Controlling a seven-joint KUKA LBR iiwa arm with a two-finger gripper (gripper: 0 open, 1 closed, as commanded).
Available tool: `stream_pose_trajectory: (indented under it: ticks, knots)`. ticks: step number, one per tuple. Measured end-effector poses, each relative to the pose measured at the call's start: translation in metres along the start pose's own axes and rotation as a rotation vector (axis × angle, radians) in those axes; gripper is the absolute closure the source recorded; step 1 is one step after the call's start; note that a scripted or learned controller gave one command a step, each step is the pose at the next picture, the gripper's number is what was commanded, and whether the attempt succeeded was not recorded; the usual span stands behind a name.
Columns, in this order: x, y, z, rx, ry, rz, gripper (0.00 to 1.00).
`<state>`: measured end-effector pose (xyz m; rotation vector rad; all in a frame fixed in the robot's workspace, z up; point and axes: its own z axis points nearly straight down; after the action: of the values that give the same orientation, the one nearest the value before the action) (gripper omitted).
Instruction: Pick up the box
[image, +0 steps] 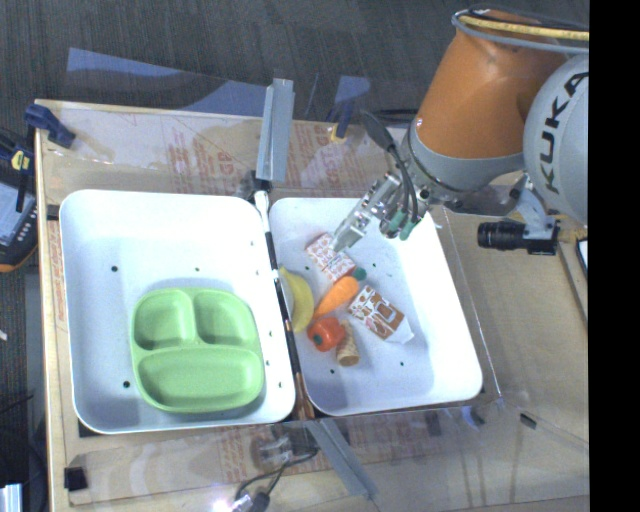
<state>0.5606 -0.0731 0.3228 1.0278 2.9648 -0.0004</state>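
Two boxes are seen in the right bin (455, 330) — one box (329, 256) just below the gripper (352, 233), a second box (378, 316) beside the carrot (338, 293). Whether the gripper is spread cannot be told.

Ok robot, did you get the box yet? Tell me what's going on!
Hand above right bin, nothing visibly held. Box just under it, lying flat. Carrot and second box crowd close beside.

Your KUKA arm (500, 95) reaching in from the right, orange band above the wrist, wrist angled down and leftward, gripper (352, 233) low at the end, tips pointing lower left
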Motion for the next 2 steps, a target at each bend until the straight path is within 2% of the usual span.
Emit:
stream_pose_trajectory:
  ticks: [1,2]
  knots:
    - [0.017,0.021,0.110,0.002,0.005,-0.271,1.00]
    - [-0.044,0.014,0.013,0.001,0.001,0.232,1.00]
